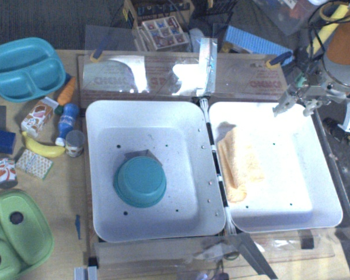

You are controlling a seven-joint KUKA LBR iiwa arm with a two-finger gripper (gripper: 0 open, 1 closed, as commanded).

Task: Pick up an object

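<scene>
No label shows on the teal bowl [140,181].

Both bins, left [105,127] and right [321,156], look like smooth white plastic w/ a soft sheen; right one glares bright. Teal bowl [140,181] in left bin: smooth plastic, semi-gloss. Cloth [236,165] at 9 o'clock in right bin: pale tan, soft, matt, nubbly weave. Hand [296,102] at 1 o'clock: bare grey metal, dull shine. Tabletop [58,197]: light wood, matt. Teal tray [23,69] at 10 o'clock: glossy plastic.
</scene>
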